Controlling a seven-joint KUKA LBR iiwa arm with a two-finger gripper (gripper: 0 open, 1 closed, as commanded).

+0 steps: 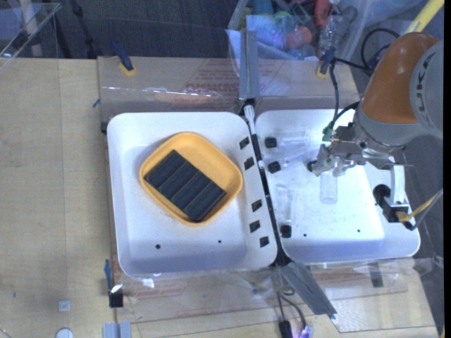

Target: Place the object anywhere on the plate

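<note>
Front edge: a dark cable (285, 326) hangs off the bench below the seam between the two bins; a small blue clip (108, 268) sits at the left corner.
Left bin (176, 263): white and shallow, with the plate in it.
Plate (204, 145): yellow, square with rounded corners, turned cornerwise, near the bin's middle.
Slab (187, 185): dark, ridged in parallel strips, lying flat on the plate inside its rim.
Divider (255, 182): where the bins meet, a row of small black tabs runs front to back.
Right bin (352, 248): white, holding several clear pieces that are hard to make out against the floor.
Clear tube (328, 189): just below the gripper; whether they touch cannot be told.
Other clear pieces: one (283, 201) near the divider, one (292, 141) toward the far wall.
Gripper (331, 162): over the right bin, well apart from the plate; whether it is apart, together or clamped on anything cannot be told.
Arm (394, 83): enters from the right, orange band above the wrist; the letters "UK" show on its grey casing.
Clear sheet (211, 83): behind the bins, with faint reddish print too blurred to read.
Back: a clear box (303, 13) of mixed coloured items.
</note>
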